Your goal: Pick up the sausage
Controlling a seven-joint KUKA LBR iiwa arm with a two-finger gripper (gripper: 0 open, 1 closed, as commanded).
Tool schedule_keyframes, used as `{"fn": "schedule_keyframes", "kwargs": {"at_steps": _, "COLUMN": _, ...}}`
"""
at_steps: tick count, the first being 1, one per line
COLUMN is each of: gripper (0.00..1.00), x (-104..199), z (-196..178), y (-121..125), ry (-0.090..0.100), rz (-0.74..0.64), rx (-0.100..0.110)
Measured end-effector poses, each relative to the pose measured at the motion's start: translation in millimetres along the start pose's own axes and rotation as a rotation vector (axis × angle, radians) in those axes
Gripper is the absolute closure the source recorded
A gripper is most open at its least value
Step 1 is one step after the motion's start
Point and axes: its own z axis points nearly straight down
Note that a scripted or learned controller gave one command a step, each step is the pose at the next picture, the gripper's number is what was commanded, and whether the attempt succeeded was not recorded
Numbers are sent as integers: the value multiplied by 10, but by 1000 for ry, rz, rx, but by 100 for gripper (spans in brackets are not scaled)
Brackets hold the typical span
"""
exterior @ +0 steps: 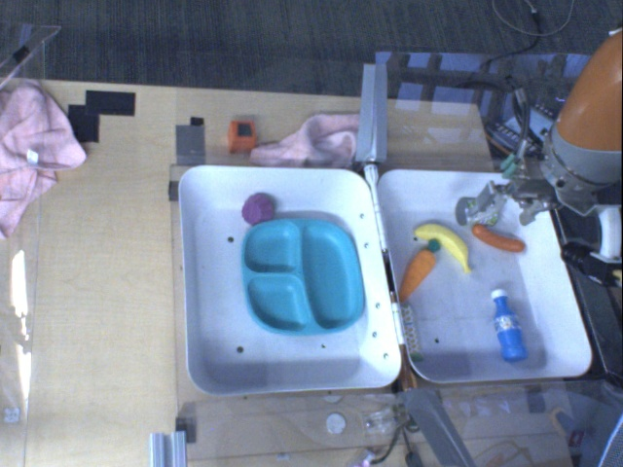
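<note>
Light wooden bench [97,290] carries 2 shallow white bins side by side. Right white bin [545,358] holds 4 items: small orange-red sausage [498,240] near the bin's upper right, lying roughly flat and slightly slanted; yellow toy banana [446,242] just left of it, apart from it; orange toy carrot with green top [417,270] below-left of the banana, its green end touching or nearly touching the banana; blue bottle with white cap [507,326] lower right, well apart from the rest.

Grey arm with orange band [591,105] comes in from the right. Metal 2-finger pincer [494,209] hangs just above the sausage, at the sausage's left end in the view. Cannot tell whether it touches the sausage. Sausage lies on the bin floor, not seen between anything. Pincer state: cannot tell, too blurred and small.

Left white bin [204,358] holds a teal 3-compartment plastic tray [300,274] near centre and a small purple round object [259,207] just above the tray's upper left corner.

On the bench behind the bins: crumpled pink cloth [310,142], small orange block [241,133], 1 grey block [191,142]. Another pink cloth [34,144] at far left.
</note>
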Motion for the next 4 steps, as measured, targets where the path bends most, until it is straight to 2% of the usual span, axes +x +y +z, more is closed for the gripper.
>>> {"fn": "schedule_keyframes", "kwargs": {"at_steps": 1, "gripper": 0, "x": -580, "z": 1239, "y": 99, "ry": -1, "rz": -241, "rx": -2}}
{"fn": "schedule_keyframes", "kwargs": {"at_steps": 2, "gripper": 100, "x": -574, "z": 1108, "y": 127, "ry": -3, "rz": -243, "rx": -11}}
{"fn": "schedule_keyframes", "kwargs": {"at_steps": 3, "gripper": 100, "x": -95, "z": 613, "y": 500, "ry": -3, "rz": -306, "rx": -7}}
{"fn": "schedule_keyframes", "kwargs": {"at_steps": 4, "gripper": 100, "x": -416, "z": 1298, "y": -254, "ry": -5, "rz": -559, "rx": -8}}
